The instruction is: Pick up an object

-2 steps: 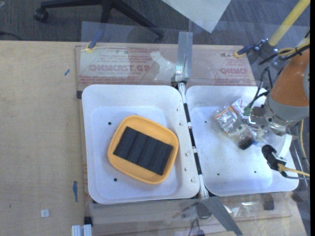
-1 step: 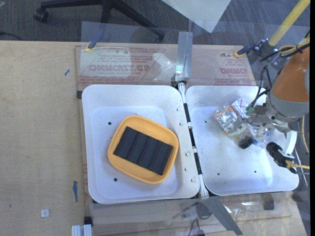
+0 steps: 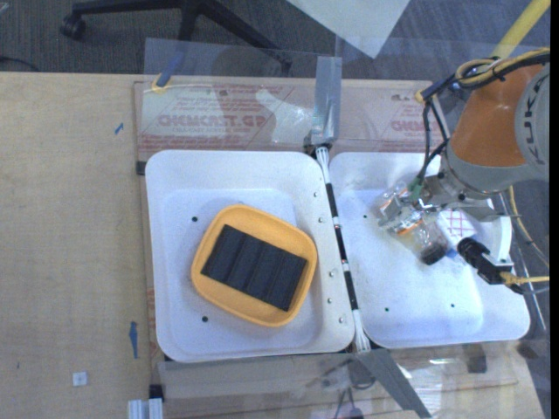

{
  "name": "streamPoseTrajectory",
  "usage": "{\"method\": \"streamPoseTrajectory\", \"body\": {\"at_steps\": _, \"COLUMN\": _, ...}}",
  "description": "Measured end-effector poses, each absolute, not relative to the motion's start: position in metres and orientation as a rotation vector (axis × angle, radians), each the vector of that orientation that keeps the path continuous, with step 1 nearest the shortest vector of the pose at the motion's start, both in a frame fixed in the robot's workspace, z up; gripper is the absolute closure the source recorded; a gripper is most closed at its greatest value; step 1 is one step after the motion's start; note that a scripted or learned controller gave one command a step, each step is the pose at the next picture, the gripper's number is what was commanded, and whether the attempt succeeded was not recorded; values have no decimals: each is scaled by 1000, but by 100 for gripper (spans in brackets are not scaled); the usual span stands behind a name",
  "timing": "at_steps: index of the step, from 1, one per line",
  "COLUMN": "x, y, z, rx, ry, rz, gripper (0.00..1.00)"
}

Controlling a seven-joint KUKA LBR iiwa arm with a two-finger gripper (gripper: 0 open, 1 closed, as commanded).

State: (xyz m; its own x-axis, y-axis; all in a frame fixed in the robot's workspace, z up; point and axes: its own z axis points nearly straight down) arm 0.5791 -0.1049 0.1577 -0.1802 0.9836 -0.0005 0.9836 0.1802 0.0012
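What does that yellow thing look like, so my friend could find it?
Look at the left white bin of the two side by side. Lying in its middle is a rounded yellow tray with a black ridged pad on top. Nothing else there is yellow and black.

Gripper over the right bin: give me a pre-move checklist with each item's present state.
1. Gripper is above the right bin: ok.
2. A target lies under it: cannot tell; a red-patterned item and a dark item sit beside it, too blurred to identify.
3. Something is already held: cannot tell.
4. Yellow tray with the black block rests in the left bin, apart from the arm: ok.
5. Cables near the wrist hang free of the bin contents: cannot tell.
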Motion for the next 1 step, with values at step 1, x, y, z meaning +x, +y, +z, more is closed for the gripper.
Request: {"method": "streamPoseTrajectory", "body": {"at_steps": 1, "x": 571, "y": -140, "z": 273, "rx": 1992, "ry": 2425, "rz": 1, "gripper": 0}}
